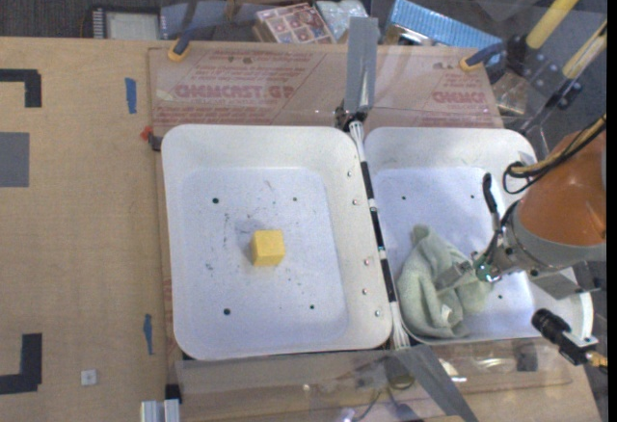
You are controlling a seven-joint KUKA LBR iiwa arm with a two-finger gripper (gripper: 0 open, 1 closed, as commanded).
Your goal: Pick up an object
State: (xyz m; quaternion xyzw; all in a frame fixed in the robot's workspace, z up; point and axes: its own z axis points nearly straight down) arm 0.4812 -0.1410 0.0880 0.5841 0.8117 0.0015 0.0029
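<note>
Gripper (485,269): low in the right bin (434,155), at the right edge of the cloth (434,280) — open or shut, cannot tell.
Cloth: crumpled, pale green, at that bin's near-left corner; touching the tool, spreading left.
Yellow block (269,248): left bin (193,155), centre — well apart, across the divider.
Nearer target: the cloth, by my reading.

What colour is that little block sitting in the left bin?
Yellow. The block lies near the middle of the left bin, seen plainly in the overhead camera view.
</note>
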